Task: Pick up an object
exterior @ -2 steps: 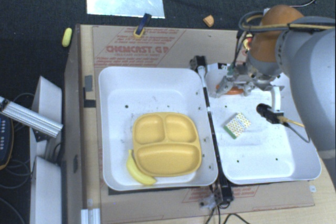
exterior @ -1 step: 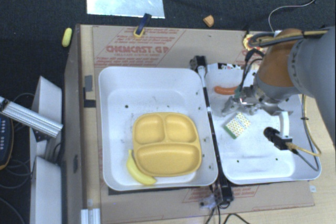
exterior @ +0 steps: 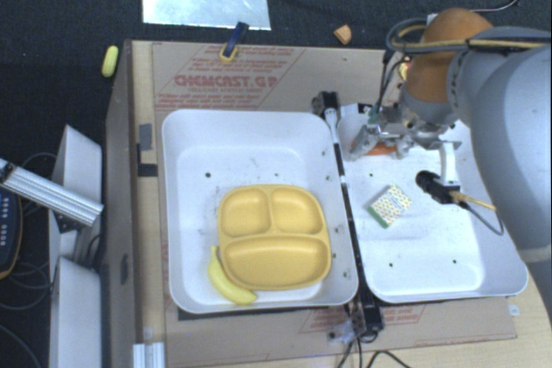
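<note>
One arm reaching in from right, bent down | my gripper [exterior: 385, 140] low at right bin's [exterior: 448, 271] upper-left corner | grip: cannot tell

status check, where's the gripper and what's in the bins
Gripper low at right bin's far-left corner, over an orange item. Patterned green packet lies apart, mid-bin. Yellow tray and banana in left bin.

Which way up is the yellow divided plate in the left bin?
Right side up. The yellow divided plate lies flat in the left bin, its three hollow compartments facing the camera, a banana at its edge.
</note>
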Action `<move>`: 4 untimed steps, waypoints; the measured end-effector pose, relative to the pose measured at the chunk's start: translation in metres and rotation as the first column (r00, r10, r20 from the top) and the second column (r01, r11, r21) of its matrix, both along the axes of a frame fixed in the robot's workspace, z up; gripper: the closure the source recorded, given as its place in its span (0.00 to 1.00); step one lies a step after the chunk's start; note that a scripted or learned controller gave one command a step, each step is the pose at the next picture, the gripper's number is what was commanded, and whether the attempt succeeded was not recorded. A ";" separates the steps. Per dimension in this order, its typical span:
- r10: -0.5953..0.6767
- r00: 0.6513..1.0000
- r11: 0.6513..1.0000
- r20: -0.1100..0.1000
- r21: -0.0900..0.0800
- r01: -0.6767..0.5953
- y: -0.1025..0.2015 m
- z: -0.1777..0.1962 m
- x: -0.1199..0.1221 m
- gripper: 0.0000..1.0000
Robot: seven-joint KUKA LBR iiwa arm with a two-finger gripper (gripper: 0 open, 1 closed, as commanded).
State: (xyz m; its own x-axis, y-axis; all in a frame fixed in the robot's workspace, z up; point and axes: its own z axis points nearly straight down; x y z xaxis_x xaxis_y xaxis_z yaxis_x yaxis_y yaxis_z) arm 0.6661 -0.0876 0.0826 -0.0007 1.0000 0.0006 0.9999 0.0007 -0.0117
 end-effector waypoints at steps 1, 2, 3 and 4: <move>0.001 1.000 1.000 0.003 0.000 -0.001 -0.020 0.001 0.001 0.00; 0.002 1.000 1.000 0.003 -0.001 -0.002 -0.014 0.001 0.001 0.00; 0.001 1.000 1.000 0.013 -0.001 0.000 -0.012 0.002 -0.072 0.00; -0.001 1.000 1.000 0.001 -0.001 0.001 -0.009 0.000 0.000 0.00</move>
